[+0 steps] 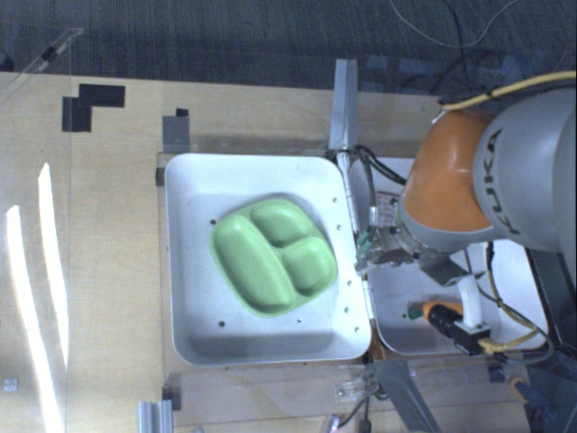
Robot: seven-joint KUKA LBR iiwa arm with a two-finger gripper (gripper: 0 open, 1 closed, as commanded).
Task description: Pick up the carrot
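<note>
The carrot [438, 313] is a small orange toy with a green top, lying near the front of the right bin [397, 332]. Its right end is covered by a black part and a white part of the arm's fittings. The grey arm with its orange band [451, 183] hangs over most of the right bin. The gripper [383, 246] shows as metal parts below the wrist, close to the wall between the two bins. It lies to the upper left of the carrot and apart from it.
A green divided plate [273, 255] lies in the middle of the left bin [194, 332]. Cables run along the arm and across the right bin's front right corner. A metal post [343, 106] stands behind the bins.
</note>
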